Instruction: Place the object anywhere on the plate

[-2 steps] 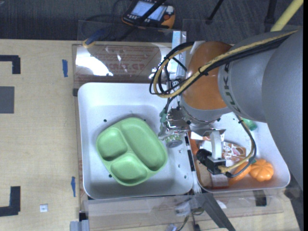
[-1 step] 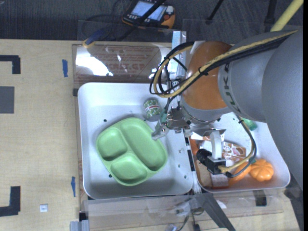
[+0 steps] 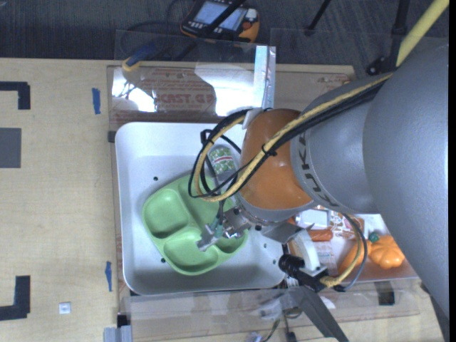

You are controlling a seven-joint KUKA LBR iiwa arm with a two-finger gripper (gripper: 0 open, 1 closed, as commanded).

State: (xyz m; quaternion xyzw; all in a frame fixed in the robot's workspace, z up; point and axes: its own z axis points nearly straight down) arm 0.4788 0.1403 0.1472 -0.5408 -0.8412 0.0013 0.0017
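Directly beneath the tool (image 3: pixel 211 238) lies the green plate (image 3: pixel 171 216) — tool's grip state unclear, no object discernible.

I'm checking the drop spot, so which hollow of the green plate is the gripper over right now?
The gripper is over the lower hollow of the green divided plate, by its bottom right rim. The upper left hollow lies bare, away from the arm.

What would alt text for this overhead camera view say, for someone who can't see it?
A big grey robot arm with an orange band reaches down over a light green plastic divided plate lying in a shallow white bin. Its gripper hangs just above the plate's right side; an orange toy lies in the neighbouring bin.
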